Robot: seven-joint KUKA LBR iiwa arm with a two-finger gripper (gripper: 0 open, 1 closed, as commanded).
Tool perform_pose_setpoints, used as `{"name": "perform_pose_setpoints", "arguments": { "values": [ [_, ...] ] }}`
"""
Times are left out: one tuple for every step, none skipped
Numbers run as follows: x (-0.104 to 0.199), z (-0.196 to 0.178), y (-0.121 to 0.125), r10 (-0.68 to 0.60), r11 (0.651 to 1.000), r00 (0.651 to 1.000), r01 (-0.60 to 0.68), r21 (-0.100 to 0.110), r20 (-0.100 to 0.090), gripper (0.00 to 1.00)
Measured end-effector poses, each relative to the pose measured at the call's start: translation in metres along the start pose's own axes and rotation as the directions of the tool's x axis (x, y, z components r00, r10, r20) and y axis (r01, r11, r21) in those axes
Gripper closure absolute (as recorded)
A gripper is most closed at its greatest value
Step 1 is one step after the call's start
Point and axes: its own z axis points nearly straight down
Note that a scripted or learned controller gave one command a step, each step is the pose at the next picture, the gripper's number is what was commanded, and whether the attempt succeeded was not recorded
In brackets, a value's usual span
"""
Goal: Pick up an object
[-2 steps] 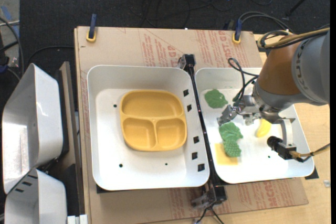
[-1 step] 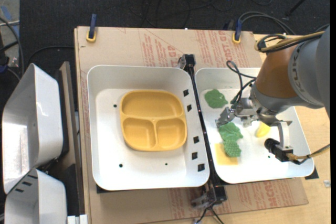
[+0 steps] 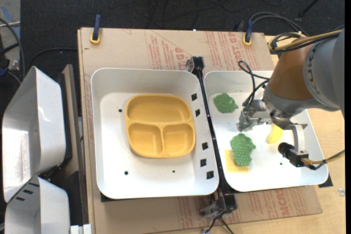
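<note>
Camera view, looking down at a slant. I take the right bin [image 3: 315, 170] as my landmark. The arm [image 3: 307, 76] comes in over that bin's far right corner, grey with the orange band above the wrist. The gripper [image 3: 247, 122] hangs over the bin's middle; from up here I cannot tell how its tips are set. Nothing visible is caught in it.

Inside the right bin: a flat green piece [image 3: 224, 102] toward the far left part, just left of the gripper. A knobbly green piece, broccoli-like [image 3: 242, 149], lies in the near left part, directly below the gripper in the frame and resting partly on a thin yellow square [image 3: 237, 164]. A small yellow object [image 3: 274, 135] lies toward the bin's middle-right, beside the wrist, part-hidden by it.

Left of the right bin, touching along the shared edge, sits the left bin [image 3: 104, 134], holding a yellow divided tray [image 3: 160, 124] with three compartments.
</note>
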Motion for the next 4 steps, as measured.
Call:
{"name": "perform_pose_setpoints", "arguments": {
  "values": [
    [0.001, -0.048, 0.01, -0.006, 1.0, 1.0, 0.006, -0.005, 0.001, 1.0],
    [-0.009, -0.097, 0.015, -0.005, 1.0, 1.0, 0.005, -0.006, 0.002, 1.0],
    [0.001, -0.145, 0.018, -0.008, 1.0, 1.0, 0.008, -0.005, 0.001, 1.0],
    [0.057, -0.141, 0.019, -0.012, 1.0, 1.0, 0.012, 0.001, -0.002, 1.0]
  ]
}}
